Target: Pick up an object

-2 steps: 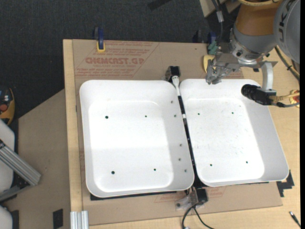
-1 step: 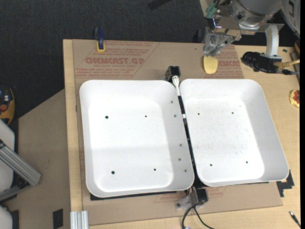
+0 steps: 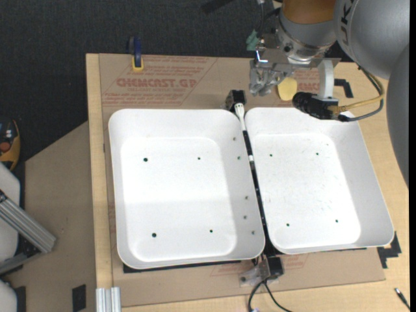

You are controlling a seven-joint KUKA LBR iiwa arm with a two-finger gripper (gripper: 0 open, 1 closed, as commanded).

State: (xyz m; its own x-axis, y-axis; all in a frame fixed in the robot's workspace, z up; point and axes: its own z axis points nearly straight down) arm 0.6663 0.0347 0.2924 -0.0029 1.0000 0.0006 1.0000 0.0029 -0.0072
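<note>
1. Nearest the camera, at the bench's front edge, a small black clamp (image 3: 272, 266) with a cable sits just below the seam where the two bins meet.
2. The left bin (image 3: 123, 194) is a shallow white tray with rounded corners. Its floor shows four small dark dots and nothing else that can be made out.
3. The right bin (image 3: 370, 200) lies just beside the left bin, touching it along a dark strip (image 3: 250, 168) that runs between them. Its floor carries a few dark dots and faint speckles.
4. Both bins rest on a brown cardboard sheet (image 3: 169, 83) with red print. A blue and yellow clamp (image 3: 136, 52) stands at the sheet's far edge, beyond the left bin.
5. A small pale yellow object (image 3: 286, 88) lies beyond the right bin's far rim, outside that bin, on the cardboard.
6. The gripper (image 3: 262, 88) hangs above the far rim of the right bin, near the seam. The yellow object is just beside the gripper, on the side away from the left bin.
7. Whether the gripper is spread or closed cannot be told; it is small and cluttered here. The yellow object sits beside it, not visibly in its grasp.
8. The grey arm (image 3: 380, 18) with its orange band (image 3: 311, 2) rises above the gripper, beyond the right bin.
</note>
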